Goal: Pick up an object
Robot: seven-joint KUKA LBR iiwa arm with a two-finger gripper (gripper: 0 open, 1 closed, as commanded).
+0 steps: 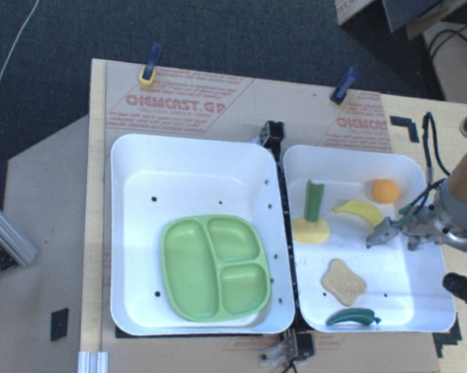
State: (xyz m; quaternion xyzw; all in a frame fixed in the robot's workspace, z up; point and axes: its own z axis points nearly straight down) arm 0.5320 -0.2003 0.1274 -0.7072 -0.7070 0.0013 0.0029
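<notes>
Tool (pixel 385 233) low over right bin (pixel 417 319), beside banana (pixel 358 210)

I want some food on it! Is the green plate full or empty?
Empty. The green plate in the left bin shows three bare sections. The banana lies in the right bin.

Beside my reach sat a green divided tray (pixel 215 266) in the left bin (pixel 138 165), blue clamps (pixel 152 56) and (pixel 345 84) gripped the board's far edge, a white cable (pixel 20 25) trailed over dark carpet (pixel 232 19).
</notes>
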